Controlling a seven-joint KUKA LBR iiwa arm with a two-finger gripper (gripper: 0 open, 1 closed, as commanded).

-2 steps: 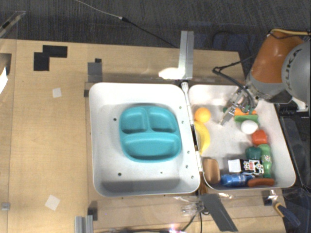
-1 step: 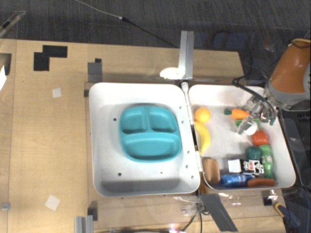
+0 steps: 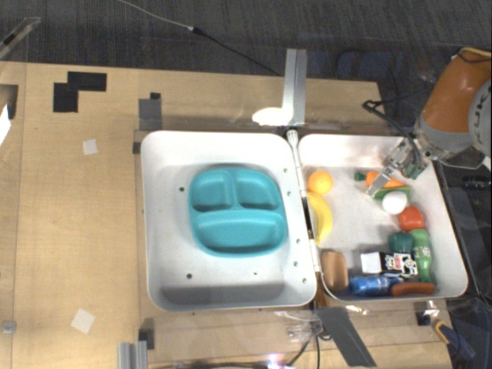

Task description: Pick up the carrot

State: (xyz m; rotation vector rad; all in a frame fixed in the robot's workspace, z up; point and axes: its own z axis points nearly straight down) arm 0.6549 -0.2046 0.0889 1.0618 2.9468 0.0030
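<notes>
The carrot (image 3: 374,179) is a small orange piece with a green top. It lies in the upper right part of the right bin (image 3: 350,148). My gripper (image 3: 392,174) is right over it, reaching in from the upper right and covering part of the carrot. The grey arm with its orange band (image 3: 453,98) rises beyond the bin's right corner.
A white ball (image 3: 394,202) and a red piece (image 3: 411,219) sit just below the carrot. An orange (image 3: 320,181), a banana (image 3: 321,215), a bread roll (image 3: 334,267), a blue item (image 3: 369,284) and green pieces (image 3: 419,248) fill the right bin. The left bin (image 3: 165,206) holds a teal divided plate (image 3: 234,210).
</notes>
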